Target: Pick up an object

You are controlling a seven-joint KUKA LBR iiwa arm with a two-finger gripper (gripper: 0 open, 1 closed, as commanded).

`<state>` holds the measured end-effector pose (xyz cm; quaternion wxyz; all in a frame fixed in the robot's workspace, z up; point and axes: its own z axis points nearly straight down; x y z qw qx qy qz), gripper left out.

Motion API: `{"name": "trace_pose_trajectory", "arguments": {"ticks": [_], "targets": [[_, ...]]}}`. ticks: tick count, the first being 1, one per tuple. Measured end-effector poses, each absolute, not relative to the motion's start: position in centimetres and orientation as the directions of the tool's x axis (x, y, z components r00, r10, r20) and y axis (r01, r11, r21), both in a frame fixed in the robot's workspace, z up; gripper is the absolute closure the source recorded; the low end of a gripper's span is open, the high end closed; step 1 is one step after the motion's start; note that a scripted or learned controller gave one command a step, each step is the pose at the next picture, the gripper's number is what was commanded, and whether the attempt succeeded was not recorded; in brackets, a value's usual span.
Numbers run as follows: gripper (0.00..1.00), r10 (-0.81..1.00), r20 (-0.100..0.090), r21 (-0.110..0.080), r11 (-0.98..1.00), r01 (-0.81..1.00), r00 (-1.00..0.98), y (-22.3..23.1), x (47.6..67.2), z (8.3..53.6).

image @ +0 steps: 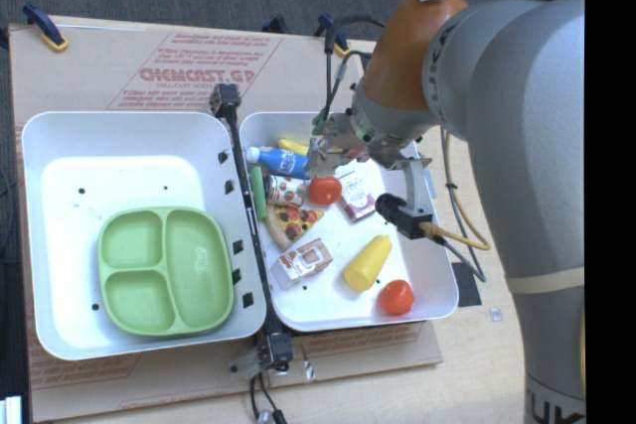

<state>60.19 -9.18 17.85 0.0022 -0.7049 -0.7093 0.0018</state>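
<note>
The right bin [437, 283] holds a mix of toy food. My gripper [324, 157] hangs low over the bin's back left part, just above a red tomato [324, 191] and beside a blue-and-white bottle [274, 158]. A yellow piece [293, 146] lies behind the bottle. Close by are a maroon-and-white packet [357, 197], a pizza slice [292, 222] and a green stick [258, 192]. Nearer the front lie a small carton [303, 261], a yellow squash-shaped bottle [368, 263] and a second red tomato [396, 297]. I see nothing lifted off the bin floor.
The left bin [60, 154] holds a green divided plate [164, 268]. A black clip divider [241, 204] runs between the bins. The grey arm with its orange band [417, 45] covers the right bin's back right corner. Cardboard [189, 65] lies behind the bins.
</note>
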Motion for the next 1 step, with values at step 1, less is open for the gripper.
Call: {"name": "trace_pose_trajectory", "arguments": {"ticks": [1], "targets": [[1.0,1.0,0.0,-0.003,0.005,1.0,-0.005,-11.35,58.23,20.53]]}}
